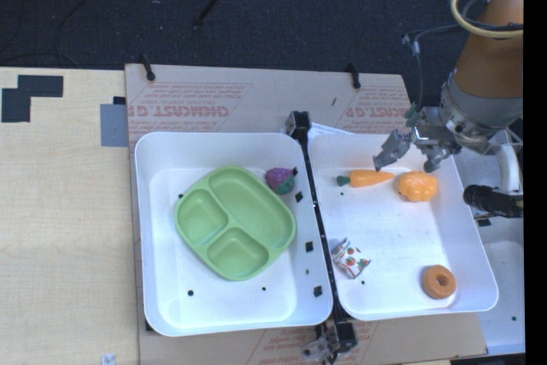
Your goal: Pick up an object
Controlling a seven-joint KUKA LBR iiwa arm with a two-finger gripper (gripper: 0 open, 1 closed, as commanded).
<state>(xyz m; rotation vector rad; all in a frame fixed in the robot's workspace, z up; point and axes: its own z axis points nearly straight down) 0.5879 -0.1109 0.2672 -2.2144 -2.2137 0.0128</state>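
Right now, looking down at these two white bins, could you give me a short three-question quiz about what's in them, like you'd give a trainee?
1. True or false: the green divided plate lies in the left bin.
2. Multiple choice: which thing lies nearest the end effector? A) the donut B) the toy carrot C) the purple grapes
3. Fill in: the small crumpled wrapper lies in the ____ bin.

Key:
1. True
2. B; the carrot lies just below the fingers, beside a yellow-orange lump.
3. Right; it lies in the right bin, near the divider.
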